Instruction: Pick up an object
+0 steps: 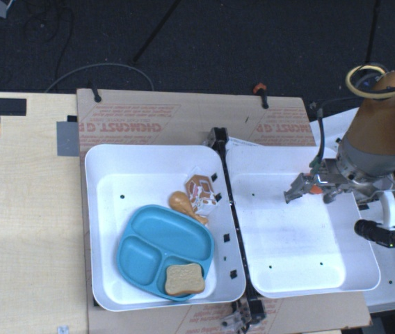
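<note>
A dark carpeted floor with loose black cables lies behind a pale wooden bench (23, 214). On the bench sits a flat sheet of brown cardboard (183, 120) printed with red lettering that appears upside down and mirrored; it is too faint to read with certainty. Two orange-tipped clamps hold its far edge.

Two shallow white bins rest side by side on the cardboard, joined by a black divider strip. The left bin (103, 186) holds a blue compartment plate (157, 245) with three sections. A slice of toy bread (184, 279), tan and roughly square, lies in the plate's near right section. Just beyond the plate's far right edge is a small orange-brown toy food piece (182, 202), shaped like a drumstick, and touching it is a crinkled clear wrapper with a brown and white pattern (202, 191). These objects all sit in the left bin, toward its right side.

The right bin (295, 256) shows a bare white floor with a few small dark dots.

The grey arm with its orange band (378, 120) reaches in from the right. Its gripper (302, 191) hangs over the right bin's far right area, fingers spread apart with nothing between them, well apart from the objects.
</note>
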Motion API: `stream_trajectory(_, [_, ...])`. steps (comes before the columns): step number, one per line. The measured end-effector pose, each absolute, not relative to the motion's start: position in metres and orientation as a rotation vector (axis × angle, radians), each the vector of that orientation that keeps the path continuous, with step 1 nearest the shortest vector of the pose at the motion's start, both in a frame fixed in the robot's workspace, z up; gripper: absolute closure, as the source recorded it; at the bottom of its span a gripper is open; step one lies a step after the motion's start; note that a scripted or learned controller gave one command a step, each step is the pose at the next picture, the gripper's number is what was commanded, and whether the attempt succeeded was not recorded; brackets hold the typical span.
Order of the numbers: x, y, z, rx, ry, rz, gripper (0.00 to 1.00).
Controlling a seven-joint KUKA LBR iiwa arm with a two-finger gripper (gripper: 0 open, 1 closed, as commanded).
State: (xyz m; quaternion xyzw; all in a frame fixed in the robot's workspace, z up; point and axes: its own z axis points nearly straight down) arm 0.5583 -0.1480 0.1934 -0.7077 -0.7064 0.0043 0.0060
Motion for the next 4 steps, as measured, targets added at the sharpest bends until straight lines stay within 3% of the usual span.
stream_trajectory(1, [0.561,-0.148,0.2,-2.221,-2.221,0.001,0.0])
stream_trajectory(3, [0.564,-0.143,0.094,-2.216,-2.215,0.006,0.0])
stream_trajectory(4, [0.563,-0.143,0.087,-2.222,-2.214,0.004,0.0])
